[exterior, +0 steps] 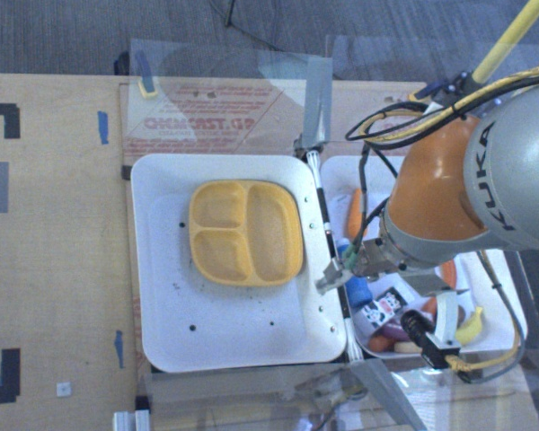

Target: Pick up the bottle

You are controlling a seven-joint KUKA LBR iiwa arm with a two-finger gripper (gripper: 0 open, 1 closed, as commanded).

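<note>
Arm point(449, 187) hides most of right bin point(512, 303); pincer point(341, 272) fingers indistinct.

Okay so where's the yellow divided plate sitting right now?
The yellow divided plate lies in the left bin, toward its upper middle, well left of the gripper by the bins' shared edge.

The left white bin point(162, 268) holds a yellow three-compartment plate point(246, 233), sitting toward the bin's twelve o'clock side. The grey-and-orange arm point(449, 191) hangs over the right white bin point(512, 317), with its gripper point(346, 268) low at the bin's nine o'clock wall, just above a blue object point(359, 291) (too hidden to name). An orange carrot point(354, 212) lies toward eleven o'clock, a banana point(470, 324) near five o'clock, and a black-and-white carton point(384, 309) sits between.
</note>
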